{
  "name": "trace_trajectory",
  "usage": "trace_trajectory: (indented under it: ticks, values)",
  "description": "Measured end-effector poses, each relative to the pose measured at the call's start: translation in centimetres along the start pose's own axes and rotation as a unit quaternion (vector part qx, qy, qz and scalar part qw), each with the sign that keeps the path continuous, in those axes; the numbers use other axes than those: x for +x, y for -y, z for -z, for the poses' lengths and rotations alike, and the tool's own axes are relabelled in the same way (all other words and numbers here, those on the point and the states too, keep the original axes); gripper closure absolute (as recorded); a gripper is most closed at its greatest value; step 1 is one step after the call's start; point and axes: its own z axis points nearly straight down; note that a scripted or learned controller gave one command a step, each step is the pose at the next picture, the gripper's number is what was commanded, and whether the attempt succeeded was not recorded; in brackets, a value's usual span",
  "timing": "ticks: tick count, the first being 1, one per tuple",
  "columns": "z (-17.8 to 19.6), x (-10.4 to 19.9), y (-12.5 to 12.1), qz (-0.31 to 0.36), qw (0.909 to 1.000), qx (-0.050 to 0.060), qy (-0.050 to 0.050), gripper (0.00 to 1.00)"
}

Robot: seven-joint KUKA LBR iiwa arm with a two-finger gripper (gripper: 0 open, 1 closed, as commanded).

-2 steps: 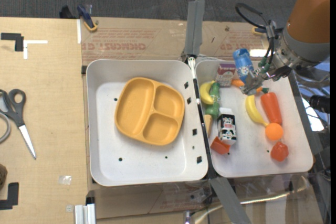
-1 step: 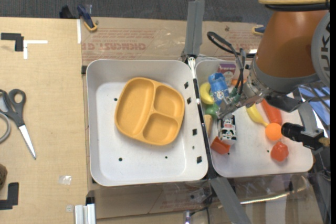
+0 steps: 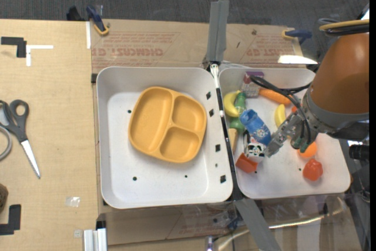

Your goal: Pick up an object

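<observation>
Right now the gripper (image 3: 277, 144) hangs beside the blue bottle (image 3: 256, 125) in the right bin (image 3: 332, 184); its spread cannot be told.

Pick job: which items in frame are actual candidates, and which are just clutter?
Job:
gripper
right bin
blue bottle
red block
red toy
yellow banana
carrot

Lying about:
left bin
yellow divided plate
scissors

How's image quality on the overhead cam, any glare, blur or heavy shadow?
Camera view: lighting is even and shadows are soft; a small bright glare patch sits on the right bin's back rim; the yellow divided plate and scissors are sharp; the gripper looks slightly blurred, and the orange-banded arm looms large and soft.
</observation>
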Motion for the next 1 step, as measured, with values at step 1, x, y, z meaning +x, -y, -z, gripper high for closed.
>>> trace_trajectory:
  ticks: [1]
  values:
    - [-7.88,-5.72,2.06,0.173,0.9848,-0.001,0.001,1.0]
